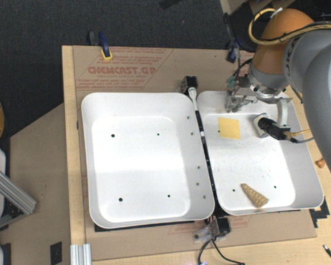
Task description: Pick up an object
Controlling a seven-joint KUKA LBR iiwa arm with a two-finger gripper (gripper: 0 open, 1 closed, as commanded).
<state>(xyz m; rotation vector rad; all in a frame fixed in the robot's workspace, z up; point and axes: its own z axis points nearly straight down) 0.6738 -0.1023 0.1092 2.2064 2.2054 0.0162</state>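
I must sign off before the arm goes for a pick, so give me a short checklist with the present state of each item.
1. Something to pick lies in the right bin: ok, a yellow square piece and a tan cone-shaped piece.
2. Yellow square piece lies flat and apart from the bin wall: ok.
3. End effector is above the right bin, near its far edge: ok.
4. End effector carries nothing: cannot tell.
5. End effector sits directly over the yellow square piece: not ok, it is just beyond the piece's far side.
6. Tan cone-shaped piece is away from the arm's path: ok, it lies near the bin's near edge.

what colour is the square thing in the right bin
Pale yellow; the square piece lies flat near the far end of the right bin, clearest in the camera view.
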